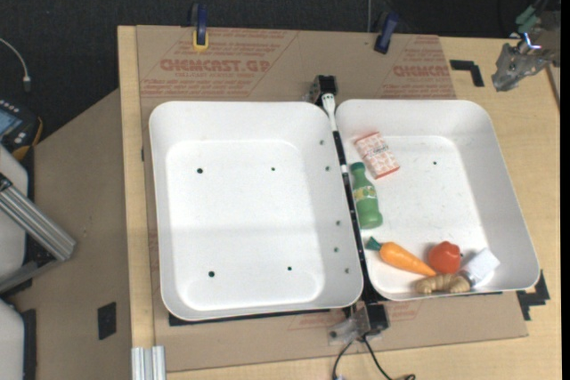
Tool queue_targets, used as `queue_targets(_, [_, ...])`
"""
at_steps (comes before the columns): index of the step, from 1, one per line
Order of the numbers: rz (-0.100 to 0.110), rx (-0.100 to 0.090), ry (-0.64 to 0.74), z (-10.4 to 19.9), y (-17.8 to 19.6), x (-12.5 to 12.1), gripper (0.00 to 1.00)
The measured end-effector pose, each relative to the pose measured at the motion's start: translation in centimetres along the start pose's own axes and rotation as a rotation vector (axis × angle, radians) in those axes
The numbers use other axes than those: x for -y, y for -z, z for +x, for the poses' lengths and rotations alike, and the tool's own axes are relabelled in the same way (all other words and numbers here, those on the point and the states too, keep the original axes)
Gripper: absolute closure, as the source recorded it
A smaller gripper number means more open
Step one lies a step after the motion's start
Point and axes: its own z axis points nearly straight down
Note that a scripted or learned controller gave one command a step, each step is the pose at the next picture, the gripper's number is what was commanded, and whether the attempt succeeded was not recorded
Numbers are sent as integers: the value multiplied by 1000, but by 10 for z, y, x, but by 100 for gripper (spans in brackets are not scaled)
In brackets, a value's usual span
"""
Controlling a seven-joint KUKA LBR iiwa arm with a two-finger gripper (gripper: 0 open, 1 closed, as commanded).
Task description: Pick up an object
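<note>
Starting on the left: the shallow white plastic bin on the left [169,191] sits on a brown cardboard-coloured board with red lettering [134,147], and all I can make out on its floor is a few small dark dots. A blue clamp [200,24] grips the far edge of the board above that bin, and a second blue clamp [386,33] sits further right on the same edge.

The shallow white plastic bin on the right [503,173] touches the left one along the middle seam, and that's where all the stuff is. Right against its left wall lies a small green plastic bottle [364,198]. Just above it, near the far side, is a flat red-and-white patterned packet [376,153], tilted a bit. Toward the near edge there's an orange toy carrot with a green top [401,258], pointing down-right. Just beside it is a round red toy vegetable [445,256], and under that a knobby tan root-looking piece [443,284] lies along the near rim. A small white block [482,267] sits in the near right corner, touching or almost touching the tan piece.

Far right, the grey metal gripper [521,62] hangs above the board beyond the right bin's far corner, well apart from all the items. It's holding nothing I can see, and honestly I can't tell whether it's open or closed at this angle.
</note>
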Motion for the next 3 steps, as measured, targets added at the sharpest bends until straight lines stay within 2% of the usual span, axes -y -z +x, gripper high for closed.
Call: queue_targets(3, [-11,7,2,0,32,-2,100])
